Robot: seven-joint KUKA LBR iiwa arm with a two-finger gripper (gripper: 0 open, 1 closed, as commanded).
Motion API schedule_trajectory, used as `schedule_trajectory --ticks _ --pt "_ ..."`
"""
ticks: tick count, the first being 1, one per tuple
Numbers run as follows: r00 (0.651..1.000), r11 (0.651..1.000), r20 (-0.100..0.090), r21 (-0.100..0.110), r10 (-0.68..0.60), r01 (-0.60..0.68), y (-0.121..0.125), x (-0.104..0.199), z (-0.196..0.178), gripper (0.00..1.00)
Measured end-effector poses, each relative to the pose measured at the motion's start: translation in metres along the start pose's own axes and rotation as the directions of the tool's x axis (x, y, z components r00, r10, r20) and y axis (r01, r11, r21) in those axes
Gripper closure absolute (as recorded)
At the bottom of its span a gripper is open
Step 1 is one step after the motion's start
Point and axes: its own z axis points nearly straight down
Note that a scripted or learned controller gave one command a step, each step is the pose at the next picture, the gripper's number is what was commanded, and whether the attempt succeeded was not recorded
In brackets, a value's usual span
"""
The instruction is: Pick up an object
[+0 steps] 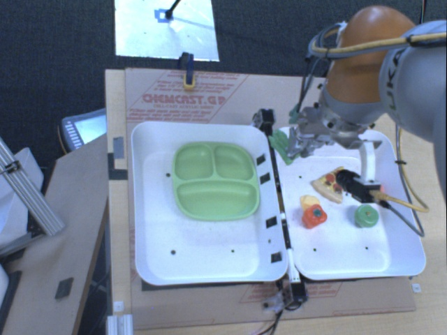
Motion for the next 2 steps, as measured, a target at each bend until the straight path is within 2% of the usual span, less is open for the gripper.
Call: schedule_trajectory --ticks 1,2 --pt "1.0 1.0 0.001 0.0 0.0 0.0 -0.005 0.044 0.01 1.0" --pt "1.0 1.0 0.0 0.001 0.0 0.0 -0.021 0.092 0.01 1.0"
